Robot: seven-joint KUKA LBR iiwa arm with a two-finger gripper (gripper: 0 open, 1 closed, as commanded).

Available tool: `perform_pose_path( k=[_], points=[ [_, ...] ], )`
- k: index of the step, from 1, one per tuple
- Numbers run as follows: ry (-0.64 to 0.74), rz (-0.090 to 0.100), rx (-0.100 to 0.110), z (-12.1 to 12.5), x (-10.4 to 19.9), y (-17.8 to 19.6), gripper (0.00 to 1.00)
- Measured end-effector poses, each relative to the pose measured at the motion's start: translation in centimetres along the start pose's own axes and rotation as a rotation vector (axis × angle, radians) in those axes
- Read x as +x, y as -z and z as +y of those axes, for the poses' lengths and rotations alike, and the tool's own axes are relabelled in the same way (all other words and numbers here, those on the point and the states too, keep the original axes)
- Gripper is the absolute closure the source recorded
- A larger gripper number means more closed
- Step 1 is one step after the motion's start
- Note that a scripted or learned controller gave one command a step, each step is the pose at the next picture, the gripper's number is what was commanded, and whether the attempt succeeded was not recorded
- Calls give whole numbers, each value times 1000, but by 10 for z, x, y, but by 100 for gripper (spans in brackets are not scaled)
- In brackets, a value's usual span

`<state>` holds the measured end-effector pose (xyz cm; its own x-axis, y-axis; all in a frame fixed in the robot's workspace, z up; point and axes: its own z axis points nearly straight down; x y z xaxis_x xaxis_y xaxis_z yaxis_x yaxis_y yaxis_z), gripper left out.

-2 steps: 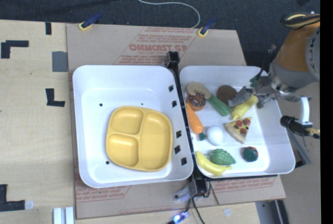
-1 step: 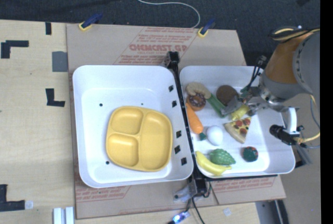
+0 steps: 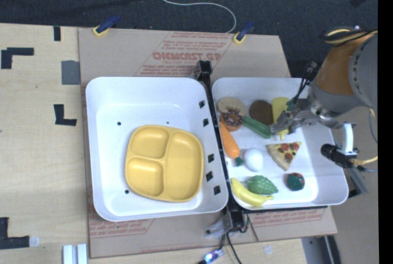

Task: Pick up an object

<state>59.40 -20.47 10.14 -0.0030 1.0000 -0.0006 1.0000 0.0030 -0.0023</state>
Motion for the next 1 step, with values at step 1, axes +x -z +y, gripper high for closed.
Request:
perform_pose_path(
  k=[1],
  points=[
    [-1,0,-4,3,3,41,100]
  ],
)
